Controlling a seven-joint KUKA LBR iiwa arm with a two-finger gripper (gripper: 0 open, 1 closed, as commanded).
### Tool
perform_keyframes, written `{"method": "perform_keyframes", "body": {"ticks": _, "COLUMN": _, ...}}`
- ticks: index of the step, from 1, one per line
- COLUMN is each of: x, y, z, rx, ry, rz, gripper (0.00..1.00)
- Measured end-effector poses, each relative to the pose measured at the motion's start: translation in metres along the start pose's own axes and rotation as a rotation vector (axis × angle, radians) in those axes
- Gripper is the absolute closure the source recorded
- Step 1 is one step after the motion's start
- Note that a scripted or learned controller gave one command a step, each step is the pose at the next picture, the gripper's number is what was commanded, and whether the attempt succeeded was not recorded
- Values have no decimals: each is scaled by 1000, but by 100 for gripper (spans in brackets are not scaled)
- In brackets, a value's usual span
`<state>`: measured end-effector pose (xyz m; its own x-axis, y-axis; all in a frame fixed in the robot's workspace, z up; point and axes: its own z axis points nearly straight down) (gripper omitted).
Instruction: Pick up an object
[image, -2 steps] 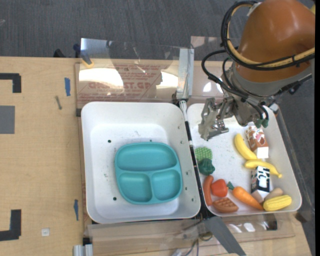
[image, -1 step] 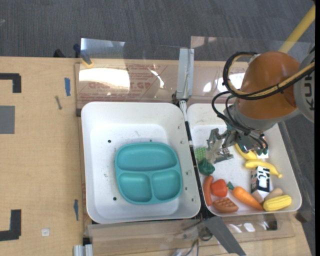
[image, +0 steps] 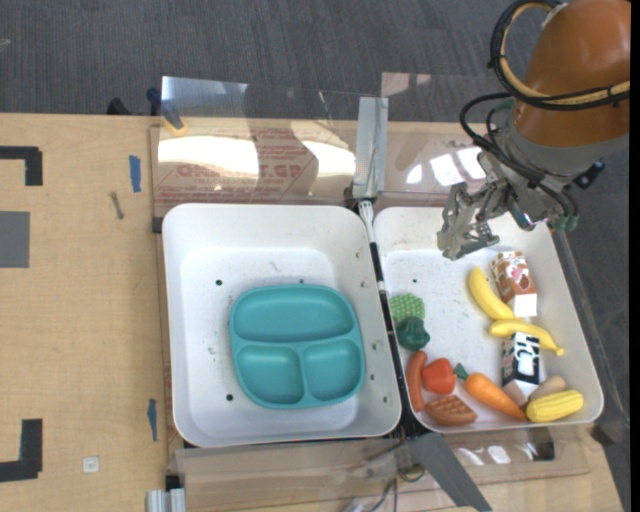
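Pale wooden surface (image: 70, 330) fills the left of the frame, marked with a few black and blue tape pieces, and carries two shallow white bins side by side. At centre, the left bin (image: 190, 240) holds a teal divided tray (image: 296, 343) with three compartments.

At right, the right bin (image: 415, 250) holds a scatter of toy foods along its lower and right parts. A green knobbly piece (image: 407, 306) and a dark green broccoli (image: 412, 332) lie by its left wall. Below them sit a red sausage (image: 415, 378), a tomato (image: 438, 375) and a brown ridged piece (image: 451, 410). A carrot (image: 491, 393) slants toward the lower right corner, next to a corn cob (image: 554, 405). Two bananas (image: 486, 295) and (image: 528, 335) lie mid-right, with a brown-and-white carton (image: 513, 280) just beside the upper one and a black-and-white carton (image: 522, 362) beneath the lower one.

From the upper right of the frame the grey arm with its orange band (image: 575, 60) reaches in. Its gripper (image: 466, 232) sits over the bare upper part of the right bin, fingers a little apart with nothing between them. The nearest objects, the upper banana and brown-and-white carton, lie near the fingers, to their lower right and not touching.
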<state>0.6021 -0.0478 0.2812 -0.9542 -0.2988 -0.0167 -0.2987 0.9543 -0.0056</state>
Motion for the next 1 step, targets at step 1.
{"method": "perform_keyframes", "body": {"ticks": 1, "x": 37, "y": -6, "z": 91, "rx": -10, "ry": 15, "rz": -351, "gripper": 100}}
